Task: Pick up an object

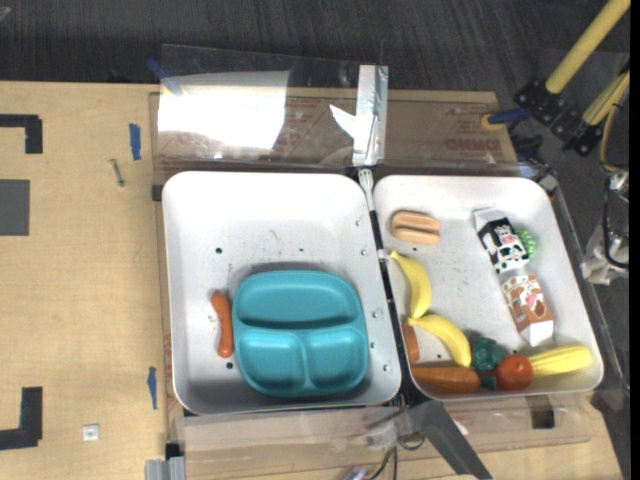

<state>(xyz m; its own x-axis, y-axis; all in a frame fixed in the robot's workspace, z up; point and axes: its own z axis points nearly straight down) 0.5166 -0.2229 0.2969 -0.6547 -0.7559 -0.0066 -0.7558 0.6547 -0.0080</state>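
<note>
Camera view, from above: the things to pick lie mostly in the right bin [545, 200]. A toy hot dog [415, 227] sits near its far left corner, and a milk carton [515, 273] lies flat along the right side. A curved banana [418, 286] hugs the left wall, its lower end meeting a second banana [447, 336]. Along the near wall run a carrot [447, 378], a dark green piece [488, 353], a red tomato [515, 371] and a yellow piece [560, 360], all crowded together. The left bin [190, 208] holds a teal divided plate [298, 330] with an orange sausage [223, 323] just beside its left edge.
</note>
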